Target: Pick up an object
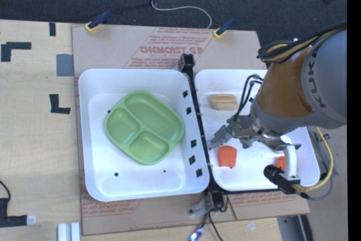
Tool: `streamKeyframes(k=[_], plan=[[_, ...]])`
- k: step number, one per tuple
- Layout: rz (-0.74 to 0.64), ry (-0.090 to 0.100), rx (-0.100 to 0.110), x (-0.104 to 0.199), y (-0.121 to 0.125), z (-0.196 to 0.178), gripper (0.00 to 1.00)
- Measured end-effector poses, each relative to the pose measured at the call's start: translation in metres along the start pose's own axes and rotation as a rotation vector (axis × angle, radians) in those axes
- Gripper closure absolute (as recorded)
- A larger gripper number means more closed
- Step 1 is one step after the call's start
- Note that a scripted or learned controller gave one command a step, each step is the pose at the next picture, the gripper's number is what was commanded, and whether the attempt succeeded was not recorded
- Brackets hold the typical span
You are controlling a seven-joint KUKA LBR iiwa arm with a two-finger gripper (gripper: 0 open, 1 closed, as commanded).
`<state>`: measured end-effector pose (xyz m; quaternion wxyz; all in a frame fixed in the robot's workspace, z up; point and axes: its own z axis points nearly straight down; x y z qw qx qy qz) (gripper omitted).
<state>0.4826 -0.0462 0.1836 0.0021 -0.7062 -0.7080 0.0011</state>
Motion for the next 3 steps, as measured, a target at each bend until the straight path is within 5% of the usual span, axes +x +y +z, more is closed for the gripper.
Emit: streamKeyframes(k=[1,2,3], plan=[[0.001,0.000,0.001,-0.001,0.000,-0.010,1.00],[-0.004,0.000,-0.008,0.038,0.001,-0.075,1.00],[-0.012,0.003,-0.013,0.130,0.001,-0.166,1.00]])
